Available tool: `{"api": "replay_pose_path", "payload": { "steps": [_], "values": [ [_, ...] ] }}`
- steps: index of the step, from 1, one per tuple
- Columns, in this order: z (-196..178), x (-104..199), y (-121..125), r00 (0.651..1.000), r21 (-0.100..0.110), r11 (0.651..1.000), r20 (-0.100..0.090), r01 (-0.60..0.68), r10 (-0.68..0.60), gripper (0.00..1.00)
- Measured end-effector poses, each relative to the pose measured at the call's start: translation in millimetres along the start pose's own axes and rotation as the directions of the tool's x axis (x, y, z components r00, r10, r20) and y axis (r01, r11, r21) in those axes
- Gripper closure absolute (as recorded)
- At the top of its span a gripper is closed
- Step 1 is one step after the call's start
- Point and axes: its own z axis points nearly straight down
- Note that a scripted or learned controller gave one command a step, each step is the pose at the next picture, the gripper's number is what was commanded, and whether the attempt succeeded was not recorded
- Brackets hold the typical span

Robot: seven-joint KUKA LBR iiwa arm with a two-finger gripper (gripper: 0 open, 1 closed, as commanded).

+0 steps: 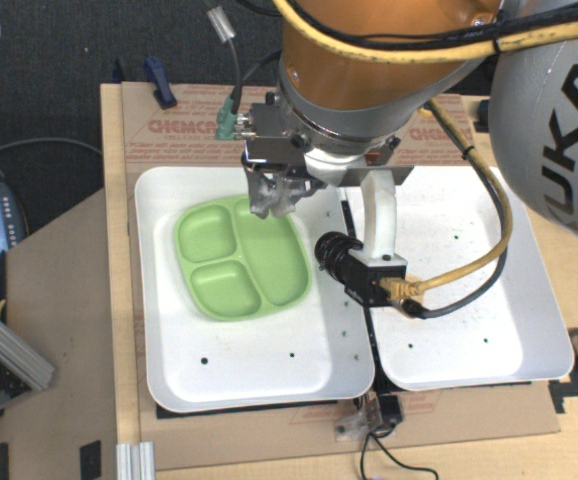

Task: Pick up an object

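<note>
pincer (pixel 269 200), smooth green three-compartment plate (pixel 241 258)

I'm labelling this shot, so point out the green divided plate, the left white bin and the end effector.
Green divided plastic plate (pixel 241 260): camera view, centre divider.
Left shallow white bin (pixel 259 373): camera view, bare floor.
End effector (pixel 269 200): camera view, fingertips.

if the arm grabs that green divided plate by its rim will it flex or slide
The green plate looks like moulded plastic, so probably stiff and light. Its glossy surface and the smooth left bin suggest it may slide when nudged. Lying flat and shallow, it seems unlikely to tip.
</note>
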Motion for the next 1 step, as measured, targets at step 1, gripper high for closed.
{"api": "replay_pose_path", "payload": {
  "steps": [1],
  "values": [
    [-37.7, -29.8, 0.4, 1.0, -0.01, 1.0, -0.004, -0.005, 0.005, 1.0]
  ]
}}
